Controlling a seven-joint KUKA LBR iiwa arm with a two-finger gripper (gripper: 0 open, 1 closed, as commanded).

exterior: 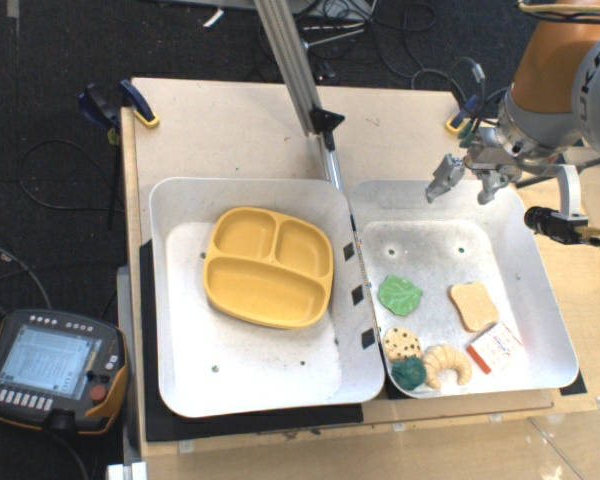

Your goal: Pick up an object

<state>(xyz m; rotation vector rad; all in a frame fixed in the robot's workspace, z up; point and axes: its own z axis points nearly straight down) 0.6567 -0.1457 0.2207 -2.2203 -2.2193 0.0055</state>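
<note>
1. Pincer [466, 180] fingers hang spread apart with nothing between them, poised above the far rim of the right bin [540, 268], at the end of the grey arm [565, 58] with its orange band.
2. Right bin, below and toward the viewer from the pincer: its far half is bare white; the things to pick lie along its near half.
3. Green lettuce leaf [400, 294] lies nearest the divide between the two bins, roughly mid-depth of the bin.
4. Toast slice [474, 306] lies to the right of the leaf, well apart from it.
5. Small red and white packet [495, 348] lies just in front of the toast; it carries print, but it is too small to read.
6. Croissant [448, 364] sits at the near rim, just left of the packet; a chocolate-chip cookie [401, 343] and a dark green lump [409, 373] sit just left of it, the lump touching the croissant's end.
7. Left bin [180, 368] holds a yellow divided plate [270, 266] with three compartments, lying flat.
8. Both bins rest on the pale table [230, 128]; a slanted metal pole [295, 58] crosses above its far part.
9. Handheld controller [50, 368] with a lit screen lies at lower left, off the table; its screen text cannot be read.
</note>
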